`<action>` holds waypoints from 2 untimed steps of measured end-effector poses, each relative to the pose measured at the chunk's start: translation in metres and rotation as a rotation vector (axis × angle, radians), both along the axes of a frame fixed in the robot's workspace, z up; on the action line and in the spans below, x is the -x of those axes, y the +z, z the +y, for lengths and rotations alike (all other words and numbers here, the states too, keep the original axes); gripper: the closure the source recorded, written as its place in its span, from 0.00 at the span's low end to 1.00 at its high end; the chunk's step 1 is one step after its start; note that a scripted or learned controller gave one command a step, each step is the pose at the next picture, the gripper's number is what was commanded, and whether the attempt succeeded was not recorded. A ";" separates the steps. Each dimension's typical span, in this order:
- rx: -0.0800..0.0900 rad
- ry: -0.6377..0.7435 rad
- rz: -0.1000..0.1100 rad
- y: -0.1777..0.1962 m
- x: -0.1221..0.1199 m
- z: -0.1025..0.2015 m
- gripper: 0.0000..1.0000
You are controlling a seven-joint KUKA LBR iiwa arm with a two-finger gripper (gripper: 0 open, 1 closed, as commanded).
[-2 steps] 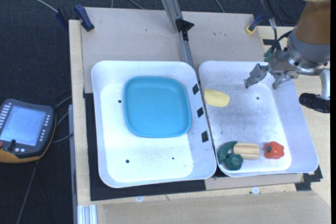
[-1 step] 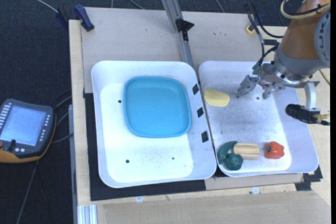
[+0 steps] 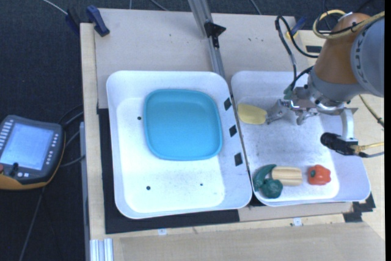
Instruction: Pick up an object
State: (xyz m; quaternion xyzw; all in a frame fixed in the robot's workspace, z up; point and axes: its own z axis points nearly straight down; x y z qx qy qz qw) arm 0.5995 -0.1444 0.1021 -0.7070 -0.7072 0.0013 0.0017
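Inside the smooth, shallow white plastic bin on the right (image 3: pixel 269 85), a soft-looking, rounded pale yellow object (image 3: pixel 252 113) is lying by the left wall. Just beside it, the metallic claw (image 3: pixel 274 114) is reaching in low, its tip near or touching the yellow piece; whether it is released or clenched cannot be told. Along the near wall are resting a dark green lumpy toy (image 3: pixel 267 181), a tan cylindrical block (image 3: pixel 287 176) and a glossy red pepper-shaped toy (image 3: pixel 318 175). The left white bin (image 3: pixel 122 91) is carrying a glossy turquoise square plate (image 3: pixel 182 124).
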 end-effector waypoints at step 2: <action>0.001 0.000 -0.008 0.056 -0.002 -0.002 1.00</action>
